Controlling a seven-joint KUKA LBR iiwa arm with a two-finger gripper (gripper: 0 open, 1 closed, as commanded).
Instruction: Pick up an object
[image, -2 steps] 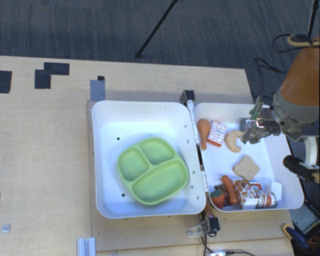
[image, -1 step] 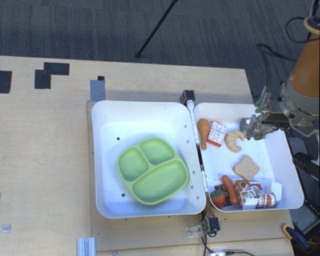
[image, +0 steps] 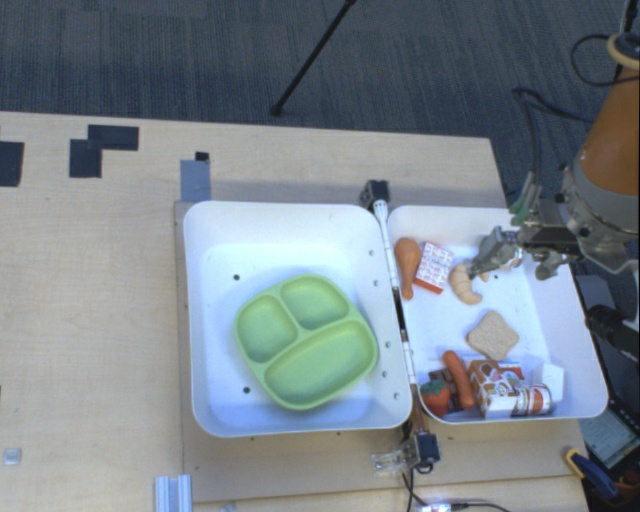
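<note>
Green divided plate (image: 306, 341) in left bin (image: 200, 300)

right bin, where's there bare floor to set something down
In the right bin, bare floor lies along the right wall beside the bread slice, and mid-left between the carrot-like piece and the sausage. The front corner is crowded with packets; the gripper hangs over the croissant-shaped piece.

green plate (image: 306, 343) left bin (image: 200, 300), toys right bin (image: 590, 390)
</note>
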